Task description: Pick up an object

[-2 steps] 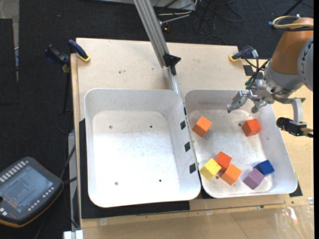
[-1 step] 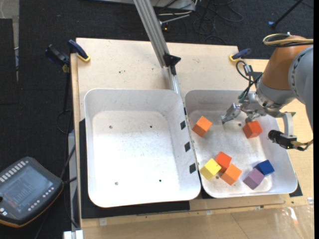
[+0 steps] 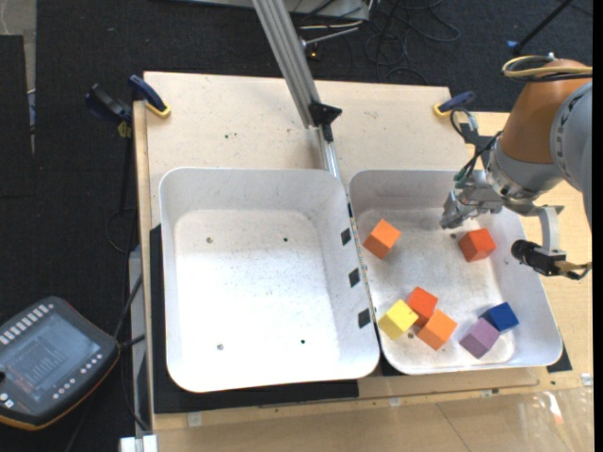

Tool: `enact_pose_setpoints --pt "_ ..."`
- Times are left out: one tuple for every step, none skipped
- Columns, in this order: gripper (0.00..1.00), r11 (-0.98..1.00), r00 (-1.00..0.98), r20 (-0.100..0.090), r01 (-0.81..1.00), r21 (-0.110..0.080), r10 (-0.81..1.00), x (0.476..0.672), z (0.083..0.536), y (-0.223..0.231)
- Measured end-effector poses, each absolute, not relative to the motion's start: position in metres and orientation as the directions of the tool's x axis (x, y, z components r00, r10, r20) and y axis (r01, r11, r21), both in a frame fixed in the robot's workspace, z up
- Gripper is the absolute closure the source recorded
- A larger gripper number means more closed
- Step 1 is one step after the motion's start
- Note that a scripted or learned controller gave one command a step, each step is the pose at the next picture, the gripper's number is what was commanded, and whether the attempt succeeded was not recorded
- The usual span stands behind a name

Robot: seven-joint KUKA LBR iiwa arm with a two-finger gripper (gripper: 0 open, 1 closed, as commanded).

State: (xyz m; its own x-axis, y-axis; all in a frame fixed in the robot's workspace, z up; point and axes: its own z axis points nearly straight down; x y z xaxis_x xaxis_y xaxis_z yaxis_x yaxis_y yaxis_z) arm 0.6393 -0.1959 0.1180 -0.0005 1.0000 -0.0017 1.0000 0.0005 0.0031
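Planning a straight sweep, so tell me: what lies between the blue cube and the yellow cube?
In the camera view, an orange cube lies between the blue cube and the yellow cube, touching the yellow one.

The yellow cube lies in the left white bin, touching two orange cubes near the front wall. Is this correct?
Not quite. The small yellow cube lies in the right white bin, not the left one. The camera view shows it there near the front wall, touching two orange cubes, as you said.

Right bin (image 3: 537, 281) holds six blocks (image 3: 421, 316); left bin (image 3: 179, 252) just beside it; gripper (image 3: 457, 213) over right bin's back.
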Motion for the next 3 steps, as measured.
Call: enact_pose_setpoints --pt "1.0 0.002 -0.002 -0.003 1.0 0.008 1.0 0.642 0.183 -0.197" --pt "1.0 0.004 -0.004 -0.003 1.0 0.009 1.0 0.651 0.241 -0.19" --pt "1.0 0.003 -0.003 -0.002 1.0 0.006 1.0 0.653 0.273 -0.19"
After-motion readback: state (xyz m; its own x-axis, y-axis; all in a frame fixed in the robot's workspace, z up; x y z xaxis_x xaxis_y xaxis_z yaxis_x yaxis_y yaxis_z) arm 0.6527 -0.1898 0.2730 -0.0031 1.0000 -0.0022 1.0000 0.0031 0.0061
